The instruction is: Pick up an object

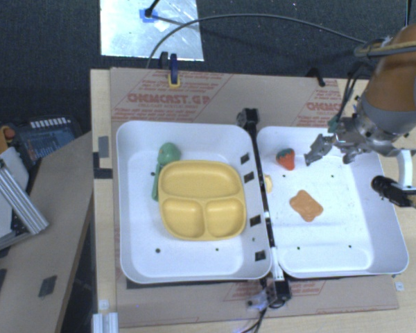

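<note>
The gripper (331,151) hangs over the far part of the right bin (374,255), its two fingers spread apart with nothing between them. Just to the left of the jaws lies a small strawberry (286,158), red with a green top, close by but not touching. Nearer the camera than the jaws lies a flat orange piece (306,205) with a wavy outline, like a cracker. Well left of the jaws, the left bin (135,255) holds a yellow divided tray (200,198) and a green object (165,159) partly tucked behind it.

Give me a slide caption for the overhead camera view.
Gripper hovers open over right bin beside strawberry and cracker; yellow tray fills left bin.
</note>
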Robot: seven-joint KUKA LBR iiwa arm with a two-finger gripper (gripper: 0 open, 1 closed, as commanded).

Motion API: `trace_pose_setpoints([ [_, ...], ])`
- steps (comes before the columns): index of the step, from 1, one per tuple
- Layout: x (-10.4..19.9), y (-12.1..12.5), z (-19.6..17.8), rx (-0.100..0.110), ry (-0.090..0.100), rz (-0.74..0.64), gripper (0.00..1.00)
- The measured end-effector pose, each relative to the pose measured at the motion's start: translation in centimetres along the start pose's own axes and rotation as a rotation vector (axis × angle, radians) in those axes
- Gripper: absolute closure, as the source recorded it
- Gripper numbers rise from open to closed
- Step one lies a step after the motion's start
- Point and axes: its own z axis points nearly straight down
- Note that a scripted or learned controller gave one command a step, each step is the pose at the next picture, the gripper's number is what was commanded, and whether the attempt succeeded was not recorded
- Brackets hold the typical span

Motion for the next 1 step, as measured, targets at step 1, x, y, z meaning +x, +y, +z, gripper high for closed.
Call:
trace_pose_setpoints([
  [1,0.02,0.25,-0.76,-0.013,-0.001,-0.002,0.0],
])
